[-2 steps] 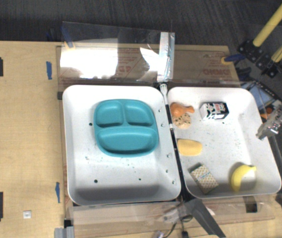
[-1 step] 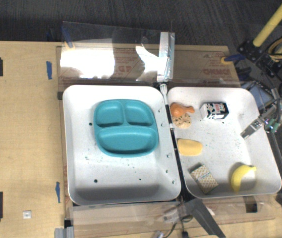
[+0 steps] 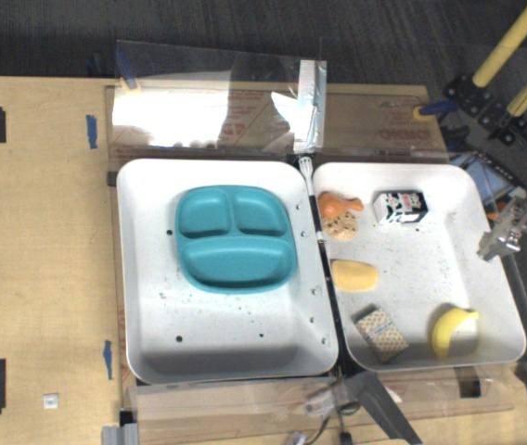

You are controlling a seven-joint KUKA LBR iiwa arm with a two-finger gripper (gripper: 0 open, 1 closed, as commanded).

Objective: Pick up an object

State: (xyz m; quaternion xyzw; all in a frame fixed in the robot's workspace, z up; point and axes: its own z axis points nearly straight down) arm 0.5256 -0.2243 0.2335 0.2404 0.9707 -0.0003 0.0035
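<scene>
The right bin holds several small objects. An orange and tan toy lies at its back left. A black and white carton sits beside it. A yellow oval piece rests by the left wall. A patterned block and a yellow lemon lie near the front. My gripper hangs at the bin's right rim, apart from all of them, with nothing visibly in it.
The left bin bears a teal divided plate. A clear plastic sheet with tape stands behind the bins. Yellow bars and cables crowd the far right. Cardboard bench stretches to the left.
</scene>
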